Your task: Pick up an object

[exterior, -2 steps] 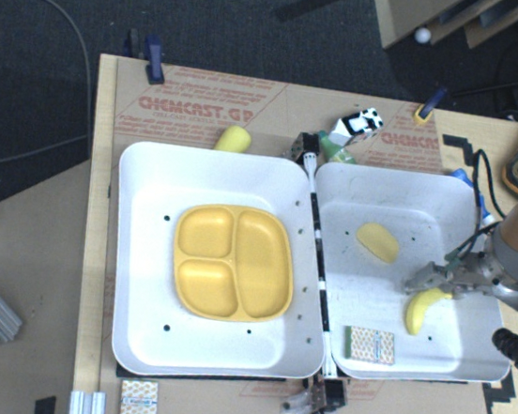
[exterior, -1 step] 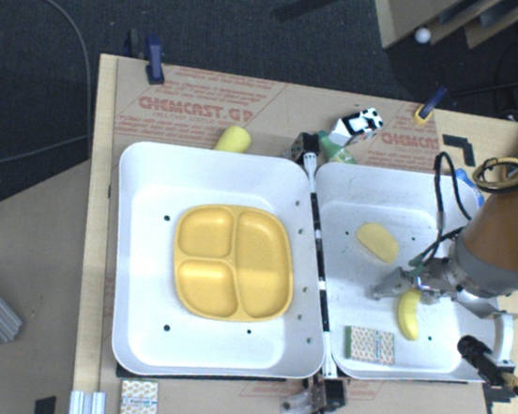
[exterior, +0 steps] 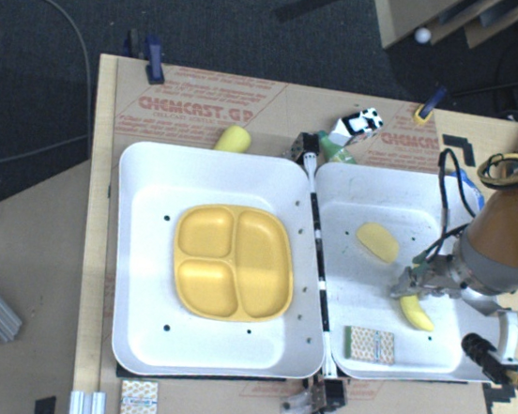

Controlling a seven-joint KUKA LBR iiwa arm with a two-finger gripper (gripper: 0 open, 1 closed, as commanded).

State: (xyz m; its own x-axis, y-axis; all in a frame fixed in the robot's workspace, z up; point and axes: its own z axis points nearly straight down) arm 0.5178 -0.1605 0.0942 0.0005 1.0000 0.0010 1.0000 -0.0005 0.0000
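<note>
Tool [exterior: 411, 286] sits low in the right bin [exterior: 374, 193], just above a small yellow banana-shaped piece [exterior: 416, 314] that lies touching or just under its tip; whether it is released or clenched cannot be told. A yellow block [exterior: 378, 243] lies near to the left and a patterned flat packet [exterior: 371, 344] near the front wall. Risk, as judged: the curved piece may slip or roll off-centre on closing, giving an empty lift.
</note>
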